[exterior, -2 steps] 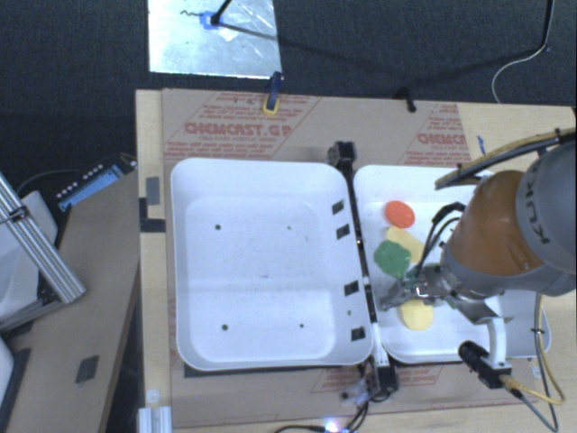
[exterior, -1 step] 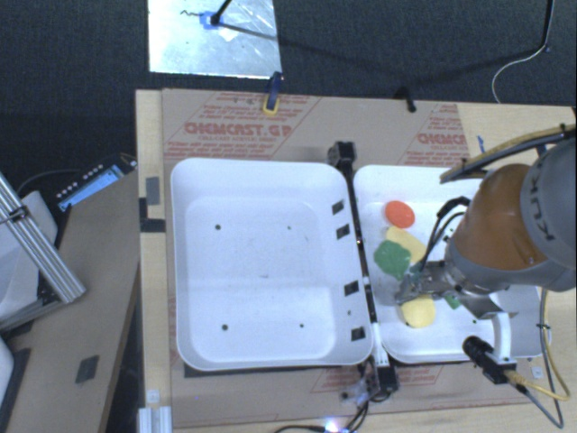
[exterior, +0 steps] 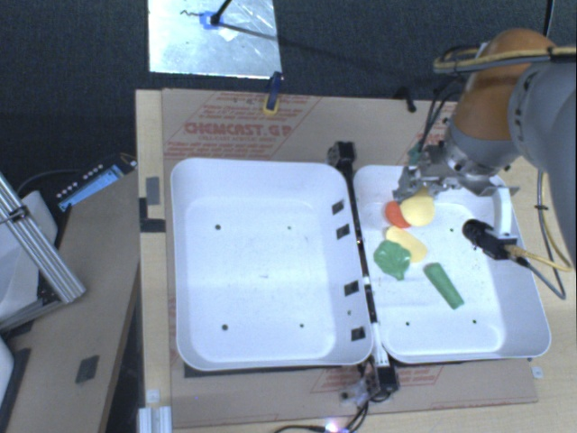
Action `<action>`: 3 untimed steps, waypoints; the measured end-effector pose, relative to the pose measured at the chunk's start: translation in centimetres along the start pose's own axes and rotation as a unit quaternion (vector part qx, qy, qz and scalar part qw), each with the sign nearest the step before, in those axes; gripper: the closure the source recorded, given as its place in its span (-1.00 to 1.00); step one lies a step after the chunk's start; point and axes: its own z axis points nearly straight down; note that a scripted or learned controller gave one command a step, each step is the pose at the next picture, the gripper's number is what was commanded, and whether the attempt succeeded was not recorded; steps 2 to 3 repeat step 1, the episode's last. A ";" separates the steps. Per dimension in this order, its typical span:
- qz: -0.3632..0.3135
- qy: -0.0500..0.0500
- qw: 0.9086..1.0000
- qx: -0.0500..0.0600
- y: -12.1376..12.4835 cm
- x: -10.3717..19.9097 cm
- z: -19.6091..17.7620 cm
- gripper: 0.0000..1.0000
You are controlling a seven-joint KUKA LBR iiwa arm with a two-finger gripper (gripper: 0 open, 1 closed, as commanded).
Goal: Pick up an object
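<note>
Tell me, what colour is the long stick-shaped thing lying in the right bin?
Green. The stick lies slanted in the right bin, best seen in the camera view.

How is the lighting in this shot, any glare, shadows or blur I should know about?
Camera view: even, soft lighting; the white bins look bright and slightly washed out; the metal sheet at the top reflects light; the arm at right is a little soft; faint shadows sit under the green block and yellow pieces; the image is low resolution overall.

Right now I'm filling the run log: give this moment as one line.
phase: reaching | pincer: over right bin, at yellow object | grasp: unconfirmed | nearby: orange piece, green pepper, green stick
</note>
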 end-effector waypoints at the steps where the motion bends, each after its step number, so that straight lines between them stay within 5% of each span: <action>1: -0.001 0.003 1.000 0.009 0.9 8.0 0.7 1.00; 3: -0.001 0.003 1.000 0.009 0.9 8.0 0.7 1.00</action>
